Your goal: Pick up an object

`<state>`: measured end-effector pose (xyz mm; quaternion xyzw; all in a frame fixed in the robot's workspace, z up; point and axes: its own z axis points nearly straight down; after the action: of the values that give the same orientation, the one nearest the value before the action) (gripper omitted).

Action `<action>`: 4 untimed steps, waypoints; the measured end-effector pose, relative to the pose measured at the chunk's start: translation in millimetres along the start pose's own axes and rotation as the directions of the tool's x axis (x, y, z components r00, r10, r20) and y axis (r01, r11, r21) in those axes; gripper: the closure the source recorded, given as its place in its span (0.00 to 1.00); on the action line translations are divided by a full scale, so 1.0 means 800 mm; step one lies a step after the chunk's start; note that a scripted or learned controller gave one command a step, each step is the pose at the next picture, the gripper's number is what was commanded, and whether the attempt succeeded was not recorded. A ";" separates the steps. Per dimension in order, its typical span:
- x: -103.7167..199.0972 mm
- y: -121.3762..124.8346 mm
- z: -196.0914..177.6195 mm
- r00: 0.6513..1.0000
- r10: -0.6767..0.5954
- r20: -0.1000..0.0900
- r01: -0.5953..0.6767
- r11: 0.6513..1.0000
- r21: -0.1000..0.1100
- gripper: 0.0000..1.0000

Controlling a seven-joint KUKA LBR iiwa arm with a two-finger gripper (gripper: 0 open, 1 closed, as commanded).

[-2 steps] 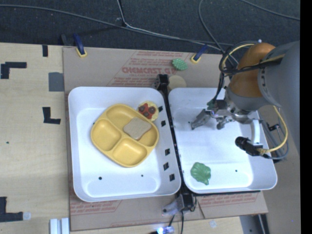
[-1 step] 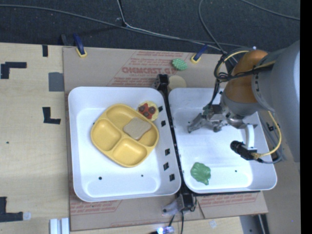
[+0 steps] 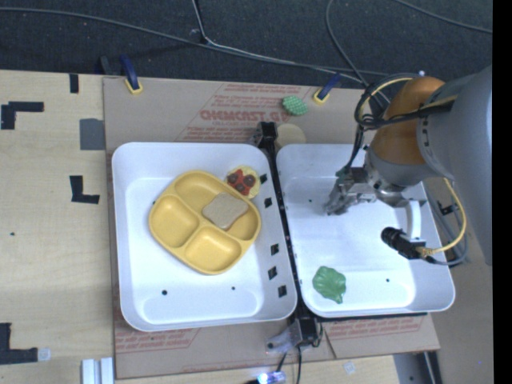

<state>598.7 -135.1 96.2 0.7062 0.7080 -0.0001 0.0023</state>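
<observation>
White right bin, green object well below end effector

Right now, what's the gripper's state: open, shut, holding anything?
Gripper: over the right bin; open or shut cannot be told. Nothing seen between its fingers.

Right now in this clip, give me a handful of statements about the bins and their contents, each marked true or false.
1. The yellow divided plate lies in the left bin. True.
2. The slice of bread lies in the right bin. False: it rests on the yellow divided plate.
3. The green leafy object lies in the right bin, near its front edge. True.
4. The gripper is over the left bin. False: it is over the right bin, apart from the green leafy object.
5. A small green object sits on the cardboard behind the bins. True.
</observation>
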 end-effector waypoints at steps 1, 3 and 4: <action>0.009 -0.001 -0.056 1.000 0.001 -0.003 -0.001 1.000 0.000 1.00; 0.002 -0.004 -0.213 1.000 0.001 -0.002 -0.001 1.000 -0.003 1.00; 0.077 0.013 -0.200 1.000 -0.004 -0.004 0.004 1.000 0.004 1.00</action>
<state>608.1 -72.7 256.0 0.7048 0.7094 0.0001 -0.0005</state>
